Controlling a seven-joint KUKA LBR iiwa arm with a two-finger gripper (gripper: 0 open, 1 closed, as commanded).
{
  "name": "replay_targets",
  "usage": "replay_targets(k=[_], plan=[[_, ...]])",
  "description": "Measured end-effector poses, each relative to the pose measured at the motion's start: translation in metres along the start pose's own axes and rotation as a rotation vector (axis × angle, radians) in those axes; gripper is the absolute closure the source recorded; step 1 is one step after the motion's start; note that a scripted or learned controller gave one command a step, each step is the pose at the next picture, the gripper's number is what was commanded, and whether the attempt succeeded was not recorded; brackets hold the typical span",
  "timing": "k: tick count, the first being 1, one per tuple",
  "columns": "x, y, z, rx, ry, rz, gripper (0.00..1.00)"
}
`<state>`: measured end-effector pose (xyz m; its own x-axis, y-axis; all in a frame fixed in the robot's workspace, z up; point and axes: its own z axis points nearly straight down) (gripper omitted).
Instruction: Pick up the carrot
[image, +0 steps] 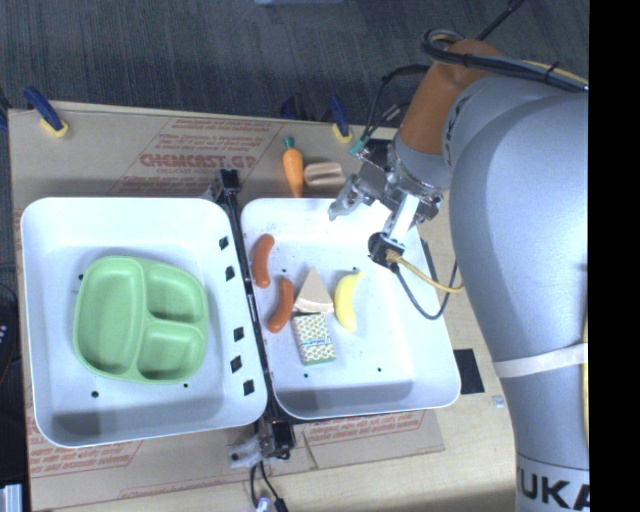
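Carrot (292, 170) lying on brown cardboard (180, 150) just behind the right bin (420, 350), beside a small tan block (323, 176), apart from the tool (365, 225), whose fingers stand apart, holding nothing, over that bin's back edge. Cardboard printed "CHEMCAST GP" in red, spread over a pale tabletop (480, 450), blue clamps (47, 112) at its rear edge, dark carpet (200, 45) beyond; "KU" legible on the arm (520, 250).

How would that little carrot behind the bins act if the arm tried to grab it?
The carrot looks like a smooth toy, so probably stiff and light. Its rounded, tapering body might roll or slip from a pinch. It lies on the cardboard beside a bun-like piece, so a nudge could push it into that.
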<state>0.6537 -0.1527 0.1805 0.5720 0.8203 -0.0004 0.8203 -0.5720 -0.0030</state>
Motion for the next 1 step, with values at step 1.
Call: replay_targets(k=[1], plan=[[-0.0200,0.0169,0.0897,0.004,-0.002,0.222,0.00]])
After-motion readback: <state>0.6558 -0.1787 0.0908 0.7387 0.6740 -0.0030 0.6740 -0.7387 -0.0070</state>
